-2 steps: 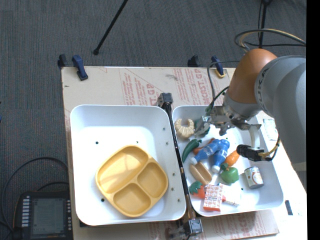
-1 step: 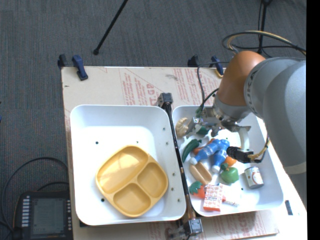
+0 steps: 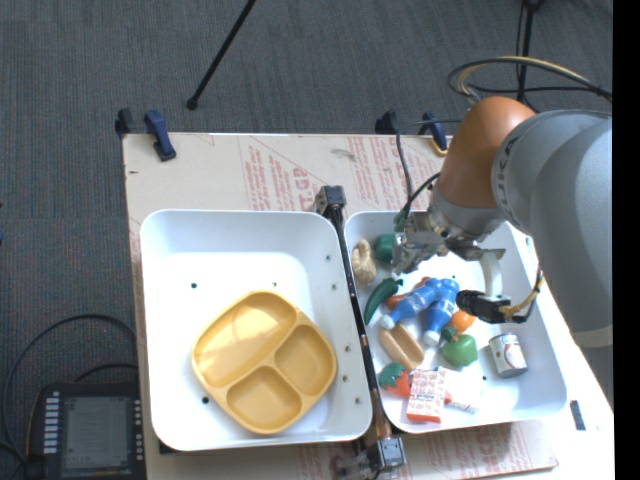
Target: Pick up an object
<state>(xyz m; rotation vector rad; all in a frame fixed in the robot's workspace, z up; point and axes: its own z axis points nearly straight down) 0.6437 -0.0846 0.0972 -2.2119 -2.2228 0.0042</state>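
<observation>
Grey bulky arm, orange band above wrist, black cables looping alongside.

Divided plate in left bin — toys (heaped) in right bin.

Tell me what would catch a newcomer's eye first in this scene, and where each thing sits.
The big grey arm with its orange band dominates the upper right, reaching down over the right bin. That bin holds a bright jumble of small toys, among them a blue figure and a red and white packet. In the left bin, a yellow divided plate lies alone.
</observation>
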